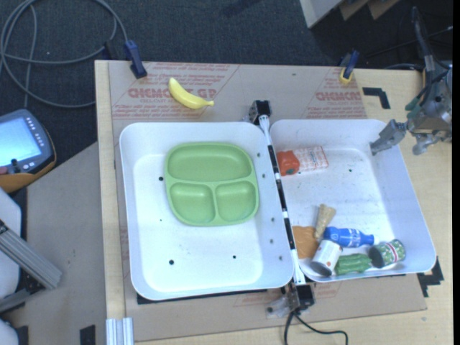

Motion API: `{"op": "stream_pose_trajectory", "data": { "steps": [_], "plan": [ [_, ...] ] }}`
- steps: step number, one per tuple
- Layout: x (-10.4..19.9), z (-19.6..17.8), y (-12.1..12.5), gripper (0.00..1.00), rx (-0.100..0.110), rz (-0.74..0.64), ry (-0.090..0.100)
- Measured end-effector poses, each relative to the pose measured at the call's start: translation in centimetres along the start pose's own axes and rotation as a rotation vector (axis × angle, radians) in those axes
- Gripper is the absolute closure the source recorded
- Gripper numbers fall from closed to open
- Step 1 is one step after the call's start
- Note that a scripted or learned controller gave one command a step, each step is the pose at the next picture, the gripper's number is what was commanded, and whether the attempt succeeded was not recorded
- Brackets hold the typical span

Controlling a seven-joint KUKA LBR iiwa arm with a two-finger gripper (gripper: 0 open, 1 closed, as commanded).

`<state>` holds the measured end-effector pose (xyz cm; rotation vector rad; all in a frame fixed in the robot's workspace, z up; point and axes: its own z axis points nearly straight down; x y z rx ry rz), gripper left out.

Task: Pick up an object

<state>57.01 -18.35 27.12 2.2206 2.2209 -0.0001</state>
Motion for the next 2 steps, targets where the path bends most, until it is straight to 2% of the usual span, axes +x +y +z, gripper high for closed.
{"op": "stream_pose_trajectory", "data": {
  "steps": [1,2],
  "plan": [
    [5.1,8.3,-5.9,0.00,0.002,0.000,0.001],
    [9.3,18.7,-4.3,0.00,0.000,0.000,0.001]
  ]
}}
